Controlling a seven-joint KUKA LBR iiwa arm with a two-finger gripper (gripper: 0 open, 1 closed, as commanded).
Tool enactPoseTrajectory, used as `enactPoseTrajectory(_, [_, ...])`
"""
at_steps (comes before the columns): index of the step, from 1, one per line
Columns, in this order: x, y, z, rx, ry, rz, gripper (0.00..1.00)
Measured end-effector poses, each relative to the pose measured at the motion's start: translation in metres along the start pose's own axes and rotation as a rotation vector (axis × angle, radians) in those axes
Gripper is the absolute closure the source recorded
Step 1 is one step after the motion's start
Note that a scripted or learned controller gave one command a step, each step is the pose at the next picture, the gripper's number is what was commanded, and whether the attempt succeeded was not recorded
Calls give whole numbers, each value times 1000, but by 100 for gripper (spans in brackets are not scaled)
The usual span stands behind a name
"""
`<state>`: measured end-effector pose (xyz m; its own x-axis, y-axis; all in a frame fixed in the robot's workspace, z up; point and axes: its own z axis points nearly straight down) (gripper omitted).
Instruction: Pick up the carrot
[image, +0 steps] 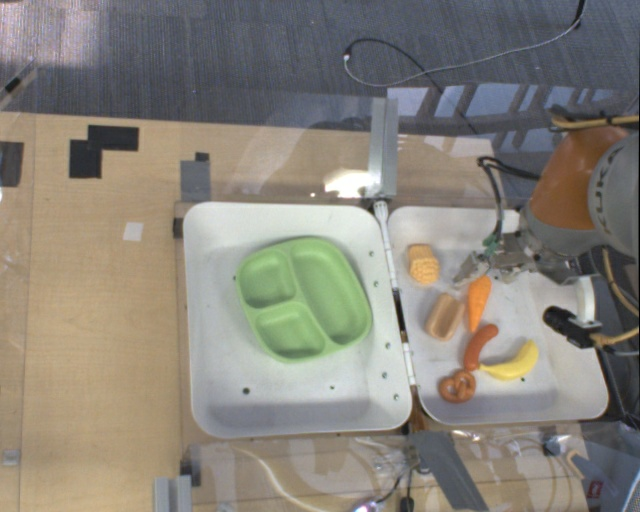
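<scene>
The orange carrot (479, 302) lies in the right bin (570, 400), its length running toward the front. My gripper (488, 268) hangs right over the carrot's far end, with the fingers spread to either side of it, open. The carrot rests on the bin floor and I cannot tell whether the fingers touch it. The grey arm with its orange band (565, 190) reaches in from the right.
Close around the carrot lie a yellow corn piece (424, 265), a tan bun (443, 316), a red sausage (479, 343), a banana (512, 362) and a pretzel (458, 387). A green divided plate (300, 298) sits in the left bin (215, 390).
</scene>
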<state>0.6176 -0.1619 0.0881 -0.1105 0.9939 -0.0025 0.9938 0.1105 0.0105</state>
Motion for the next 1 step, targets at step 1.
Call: enactPoseTrajectory(1, [2, 3, -9, -4, 3, 0, 100])
